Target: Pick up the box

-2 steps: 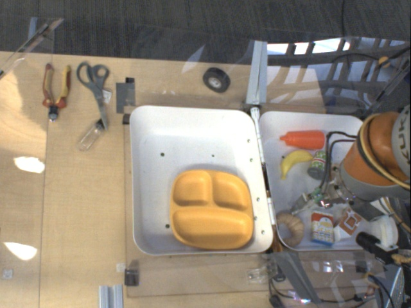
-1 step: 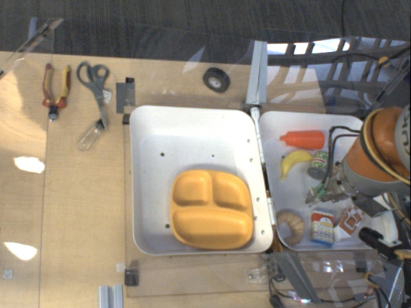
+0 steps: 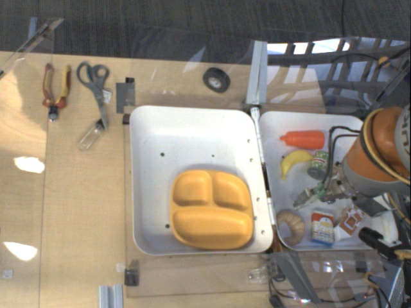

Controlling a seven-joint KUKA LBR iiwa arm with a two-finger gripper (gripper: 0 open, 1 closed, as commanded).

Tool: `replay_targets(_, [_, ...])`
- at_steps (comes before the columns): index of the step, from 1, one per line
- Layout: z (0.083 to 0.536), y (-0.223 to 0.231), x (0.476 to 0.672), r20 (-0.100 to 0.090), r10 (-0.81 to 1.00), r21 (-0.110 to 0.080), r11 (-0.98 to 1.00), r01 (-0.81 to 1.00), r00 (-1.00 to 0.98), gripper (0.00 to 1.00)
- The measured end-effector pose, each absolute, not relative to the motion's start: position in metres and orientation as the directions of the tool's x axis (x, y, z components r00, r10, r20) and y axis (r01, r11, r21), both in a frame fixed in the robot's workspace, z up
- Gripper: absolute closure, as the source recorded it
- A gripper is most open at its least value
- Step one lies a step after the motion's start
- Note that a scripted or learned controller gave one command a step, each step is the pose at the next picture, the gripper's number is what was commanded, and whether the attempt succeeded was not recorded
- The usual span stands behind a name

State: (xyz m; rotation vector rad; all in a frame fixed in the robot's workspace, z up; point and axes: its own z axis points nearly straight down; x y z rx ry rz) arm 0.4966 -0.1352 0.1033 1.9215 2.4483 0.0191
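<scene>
The arm [image 3: 385, 153] reaches in from the right over the right bin [image 3: 273, 172], its claw [image 3: 321, 194] low near the bin's middle; whether the claw is apart or together cannot be told. The box [image 3: 323, 228] lies just below the claw, close to the bin's near rim, apart from it. A second small carton [image 3: 350, 222] sits just right of the box, and a round pastry [image 3: 291, 226] to its left in the near-left corner. A banana [image 3: 294, 163] and an orange bottle [image 3: 303, 138] crowd the far side. The left bin [image 3: 154, 172] holds a yellow divided tray [image 3: 212, 208], with open floor behind it. Scissors [image 3: 95, 88] and pliers [image 3: 55, 90] lie on the tabletop [image 3: 64, 223].
</scene>
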Motion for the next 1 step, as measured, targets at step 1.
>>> replay_targets(1, [0.0905,-0.1426,0.4925,-0.005,0.976,0.016,0.218,0.976,-0.218,0.00])
